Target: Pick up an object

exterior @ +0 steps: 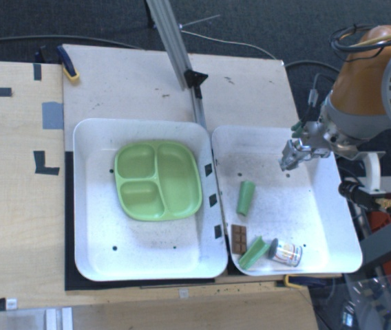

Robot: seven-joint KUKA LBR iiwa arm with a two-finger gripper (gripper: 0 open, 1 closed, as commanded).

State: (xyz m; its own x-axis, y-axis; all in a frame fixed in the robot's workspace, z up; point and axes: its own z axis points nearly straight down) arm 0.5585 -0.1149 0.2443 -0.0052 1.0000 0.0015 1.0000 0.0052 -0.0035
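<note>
Two white bins sit side by side; over the right bin's (333, 212) far edge hovers the gripper (290, 158), grasp state impossible to tell.

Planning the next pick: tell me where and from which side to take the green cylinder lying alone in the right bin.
Grip the green cylinder across its middle, coming straight down from above. It lies flat, nearly lengthwise up the view, with bare bin floor on both long sides, so the pincer should probably straddle its narrow width.
</note>
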